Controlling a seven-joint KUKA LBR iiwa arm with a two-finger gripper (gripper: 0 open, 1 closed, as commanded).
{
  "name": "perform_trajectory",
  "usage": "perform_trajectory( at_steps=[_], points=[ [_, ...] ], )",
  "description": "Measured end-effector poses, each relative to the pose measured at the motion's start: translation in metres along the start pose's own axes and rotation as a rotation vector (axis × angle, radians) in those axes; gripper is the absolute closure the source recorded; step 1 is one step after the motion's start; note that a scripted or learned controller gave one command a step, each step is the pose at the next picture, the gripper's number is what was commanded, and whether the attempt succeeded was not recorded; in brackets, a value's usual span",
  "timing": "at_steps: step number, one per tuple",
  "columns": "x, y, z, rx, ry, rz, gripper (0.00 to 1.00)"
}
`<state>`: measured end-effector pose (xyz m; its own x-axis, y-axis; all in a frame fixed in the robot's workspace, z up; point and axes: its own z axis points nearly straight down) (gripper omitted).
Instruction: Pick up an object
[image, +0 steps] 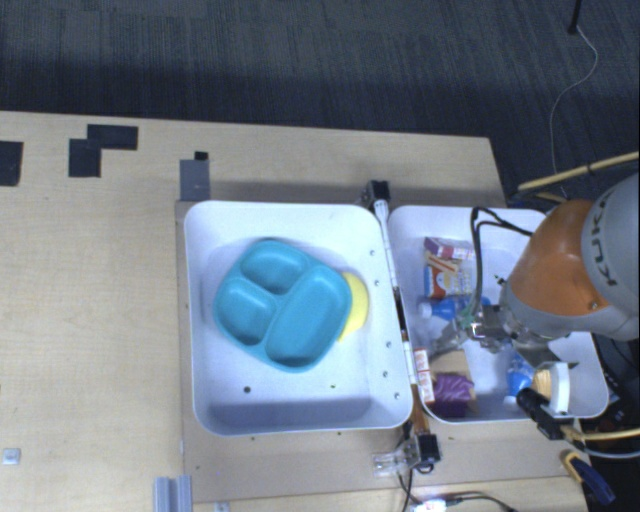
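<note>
Looming largest at the right, the grey arm (590, 265) with its orange band is covering much of the right bin (490, 412), hiding whatever is lying beneath it. Starting at the left, the left bin (290, 405), a shallow white tray with rounded corners, is holding a smooth blue divided plate (283, 304) that is overlapping a yellow object (356, 302), most of which is hidden. Moving right, a purple object (453, 389) is sitting at the right bin's near-left corner, and a red-and-white packet (447, 262) is lying toward the far wall. Between them the gripper (472, 328) is reaching down among small blurred items; whether it is open or closed cannot be told.
</note>
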<state>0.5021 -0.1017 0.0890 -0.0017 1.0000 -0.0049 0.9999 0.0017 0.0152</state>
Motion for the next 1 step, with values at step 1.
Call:
perform_trajectory(
  at_steps=[1],
  points=[
    [0.0007, 0.0029, -0.0116, -0.006, 0.000, -0.003, 1.00]
  ],
)
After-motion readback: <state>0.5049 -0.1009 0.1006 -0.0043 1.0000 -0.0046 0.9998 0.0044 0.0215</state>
